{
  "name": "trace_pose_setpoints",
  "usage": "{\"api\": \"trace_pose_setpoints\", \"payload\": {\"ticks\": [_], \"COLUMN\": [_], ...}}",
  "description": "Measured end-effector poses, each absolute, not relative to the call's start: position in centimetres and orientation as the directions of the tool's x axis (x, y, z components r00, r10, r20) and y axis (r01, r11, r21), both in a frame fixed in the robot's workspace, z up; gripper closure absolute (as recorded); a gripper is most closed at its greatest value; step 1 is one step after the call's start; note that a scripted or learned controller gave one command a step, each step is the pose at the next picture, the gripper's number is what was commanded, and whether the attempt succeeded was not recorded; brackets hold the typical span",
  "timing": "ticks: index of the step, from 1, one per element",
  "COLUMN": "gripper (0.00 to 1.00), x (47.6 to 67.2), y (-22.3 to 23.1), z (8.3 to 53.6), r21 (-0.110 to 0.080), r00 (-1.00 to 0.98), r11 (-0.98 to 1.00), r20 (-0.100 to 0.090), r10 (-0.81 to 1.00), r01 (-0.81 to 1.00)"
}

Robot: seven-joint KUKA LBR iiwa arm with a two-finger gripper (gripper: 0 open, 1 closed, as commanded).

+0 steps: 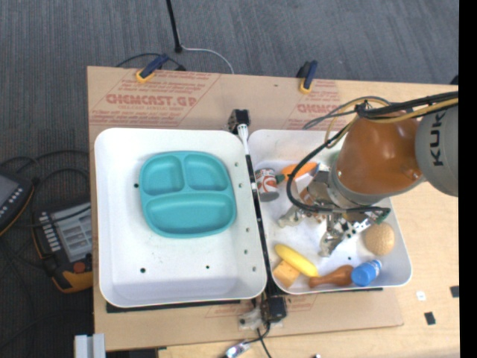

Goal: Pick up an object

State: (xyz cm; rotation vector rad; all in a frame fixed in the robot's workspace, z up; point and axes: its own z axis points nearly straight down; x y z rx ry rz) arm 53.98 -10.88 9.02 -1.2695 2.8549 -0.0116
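Objects for picking lie loose in the right bin [406, 263], and none is seen lifted. Taking the banana [297, 260] as landmark: a tan block [285, 275] touches its lower left end; a brown-handled piece [332, 278] with a blue cap [365, 274] lies just to its right along the bin's near wall; a beige egg-shaped item [378, 239] sits further right and above; a small can [266, 183] stands well above the banana, against the divider.

The hand [337, 236] hangs above and right of the banana, low over the bin floor, with small metal pieces beneath it. Whether its fingers are apart or together cannot be told; the orange wrist [375, 155] hides much of it. Nothing is visibly between them.

Judgement: the arm is placed for a descent into the clutter; the crowding near the wall may spoil a grasp.

Left of the banana, across the divider, the left bin [119, 274] carries a teal divided tray [187, 194]. Both bins rest on the desk [119, 95].
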Motion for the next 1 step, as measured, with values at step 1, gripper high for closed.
{"api": "trace_pose_setpoints", "payload": {"ticks": [1], "gripper": [0.00], "x": [62.72], "y": [-11.00], "z": [10.57], "r21": [-0.001], "r00": [-0.704], "r11": [0.704], "r20": [-0.004], "r10": [-0.711], "r01": [-0.711]}}
